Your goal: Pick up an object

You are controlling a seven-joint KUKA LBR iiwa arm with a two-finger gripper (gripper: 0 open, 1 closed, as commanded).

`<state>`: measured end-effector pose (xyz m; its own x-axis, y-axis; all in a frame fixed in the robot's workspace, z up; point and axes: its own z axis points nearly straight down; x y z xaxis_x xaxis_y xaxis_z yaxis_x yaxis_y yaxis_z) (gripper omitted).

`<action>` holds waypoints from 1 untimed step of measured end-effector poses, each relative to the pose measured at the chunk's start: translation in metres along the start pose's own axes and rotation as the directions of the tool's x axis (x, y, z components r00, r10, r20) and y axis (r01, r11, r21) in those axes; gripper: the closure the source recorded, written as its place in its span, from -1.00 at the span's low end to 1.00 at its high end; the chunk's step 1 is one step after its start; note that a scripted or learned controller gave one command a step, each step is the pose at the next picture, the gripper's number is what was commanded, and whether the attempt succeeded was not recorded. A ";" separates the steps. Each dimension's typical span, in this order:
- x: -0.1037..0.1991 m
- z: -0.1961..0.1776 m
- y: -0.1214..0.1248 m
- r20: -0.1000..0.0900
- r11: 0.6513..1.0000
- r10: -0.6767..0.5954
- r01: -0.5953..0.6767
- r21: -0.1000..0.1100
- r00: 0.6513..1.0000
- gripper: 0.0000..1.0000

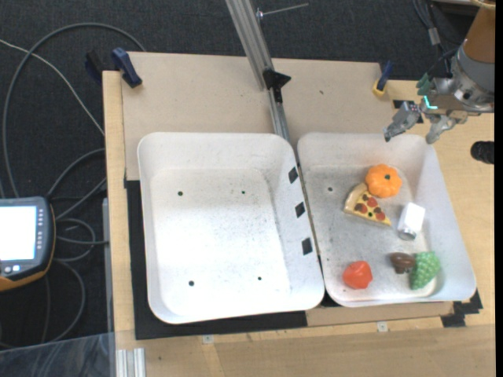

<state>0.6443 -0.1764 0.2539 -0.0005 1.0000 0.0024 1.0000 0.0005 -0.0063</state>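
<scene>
My gripper hangs open over the far rim of the right bin, its two fingers spread with nothing between them. Below it in that bin lie an orange pumpkin, a pizza slice, a small white block, a red tomato, a dark brown piece and a green grape bunch. The pumpkin is the closest to the gripper, a little nearer to the camera and to the left.
The left bin sits beside the right one, with black clips along the shared rim. A slanted metal rail crosses the bench's back. Blue clamps hold the board corners. A tablet lies at far left.
</scene>
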 end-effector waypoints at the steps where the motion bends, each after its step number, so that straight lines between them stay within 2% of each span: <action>1: 0.000 -0.003 0.001 0.002 1.000 -0.001 0.001 -0.004 1.000 -1.00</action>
<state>0.6451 -0.1763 0.2570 -0.0019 1.0000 0.0003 1.0000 0.0019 -0.0020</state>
